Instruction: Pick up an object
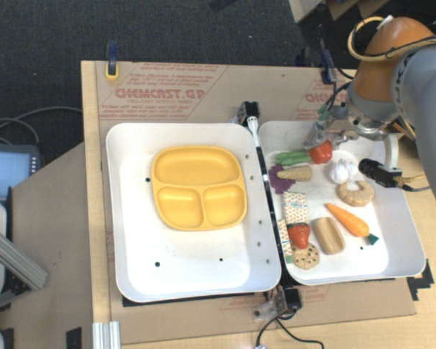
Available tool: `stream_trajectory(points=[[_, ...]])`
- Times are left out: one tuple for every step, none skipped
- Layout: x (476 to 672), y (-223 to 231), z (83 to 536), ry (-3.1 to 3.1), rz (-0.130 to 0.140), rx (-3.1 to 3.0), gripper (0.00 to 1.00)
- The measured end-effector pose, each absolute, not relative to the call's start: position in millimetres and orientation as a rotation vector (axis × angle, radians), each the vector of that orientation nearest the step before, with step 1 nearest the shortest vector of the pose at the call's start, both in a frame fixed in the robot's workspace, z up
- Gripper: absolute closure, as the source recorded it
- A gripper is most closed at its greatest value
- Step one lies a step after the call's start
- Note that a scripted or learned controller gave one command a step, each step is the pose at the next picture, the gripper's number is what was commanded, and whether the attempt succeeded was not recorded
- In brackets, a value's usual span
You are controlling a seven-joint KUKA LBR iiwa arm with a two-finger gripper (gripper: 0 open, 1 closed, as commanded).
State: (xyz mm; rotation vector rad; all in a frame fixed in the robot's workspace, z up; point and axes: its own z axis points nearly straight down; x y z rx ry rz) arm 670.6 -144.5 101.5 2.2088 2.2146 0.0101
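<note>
- Near edge of the right bin point(400, 267): a cookie point(306, 256) and a carrot point(349, 220), lying loose.
- Left bin point(131, 195): a yellow divided plate point(199, 187).
- Far edge of the right bin: my pincer point(324, 140) hangs low over a red tomato point(321, 152), probably my target; its opening I cannot tell.

So the bench point(58, 217) is this pale wood top with a brown board point(167, 93) laid over it, red lettering printed across the far end. There's a little blue and yellow clamp point(112, 60) pinning the board's far left corner. Dark carpet point(131, 13) runs behind all of it. A thin white cable point(14, 122) loops over the carpet on the left, near some blue-lit thing point(7, 166) I can't really make out. A grey metal bar point(14, 257) sits slanted at the lower left. Some black wires point(283, 326) dangle off the near edge of the board.
</note>
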Motion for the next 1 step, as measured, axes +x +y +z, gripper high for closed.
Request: stream_trajectory(points=[[626.0, -52.9, 191.2, 2.231, 0.012, 2.21, 1.0]])
